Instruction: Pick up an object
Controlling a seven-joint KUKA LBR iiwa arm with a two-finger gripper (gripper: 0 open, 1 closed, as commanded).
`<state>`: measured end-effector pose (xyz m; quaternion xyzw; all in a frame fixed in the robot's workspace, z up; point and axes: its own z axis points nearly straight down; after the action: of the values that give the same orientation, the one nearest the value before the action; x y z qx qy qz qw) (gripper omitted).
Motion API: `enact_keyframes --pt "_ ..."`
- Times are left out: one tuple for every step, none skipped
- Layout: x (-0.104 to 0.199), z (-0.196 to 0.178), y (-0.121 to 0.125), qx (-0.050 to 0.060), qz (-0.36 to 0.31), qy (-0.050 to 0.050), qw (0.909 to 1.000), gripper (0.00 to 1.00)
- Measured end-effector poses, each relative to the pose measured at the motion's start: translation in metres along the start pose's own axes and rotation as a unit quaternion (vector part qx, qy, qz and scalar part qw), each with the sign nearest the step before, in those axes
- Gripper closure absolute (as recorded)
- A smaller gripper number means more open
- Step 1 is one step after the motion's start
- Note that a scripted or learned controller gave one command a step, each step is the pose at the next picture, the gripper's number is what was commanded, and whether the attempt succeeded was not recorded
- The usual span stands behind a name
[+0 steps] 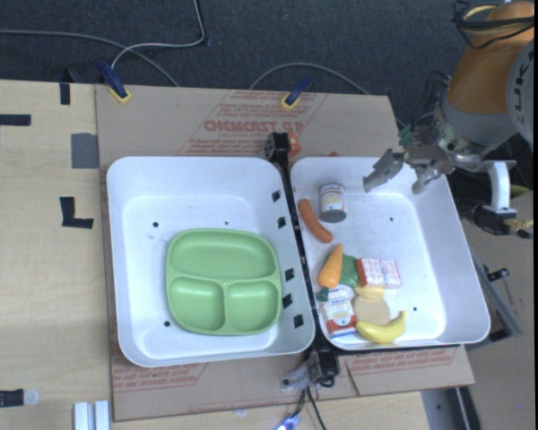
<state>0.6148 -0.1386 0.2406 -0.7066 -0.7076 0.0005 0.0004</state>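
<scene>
While the bench carries two shallow white bins side by side on a cardboard sheet (pixel 251 124), the left bin (pixel 134 195) holds a pale green divided plate (pixel 222 280) with three compartments, lying flat toward the bin's near half. Black clips sit along the seam where the two bins meet.

In the right bin (pixel 444 267) the objects gather along its left side. A small can with a grey label (pixel 332 202) stands upright near the far left part. Just beside it, closer to the seam, lies a toy sausage (pixel 315 221), set at a slant. Below that an orange toy carrot (pixel 331 265) tilts, its green end touching a small red and white carton (pixel 339 309). To the right of the carrot is a red and white packet (pixel 379 273), and beneath it a pale round piece (pixel 371 309) touches a yellow toy banana (pixel 382 330) at the bin's near edge.

At the right, the gripper (pixel 402 176) hangs over the far right corner of the right bin, its two fingers spread wide apart with nothing between them, well apart from the can and the other toys. The grey arm with its orange band (pixel 493 70) rises behind it.
</scene>
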Motion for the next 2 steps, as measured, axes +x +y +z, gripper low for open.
enact_keyframes --pt "0.041 0.115 0.014 0.002 0.0 0.001 1.0 0.0" --pt "0.037 0.152 0.038 -0.004 0.002 -0.005 1.0 0.0"
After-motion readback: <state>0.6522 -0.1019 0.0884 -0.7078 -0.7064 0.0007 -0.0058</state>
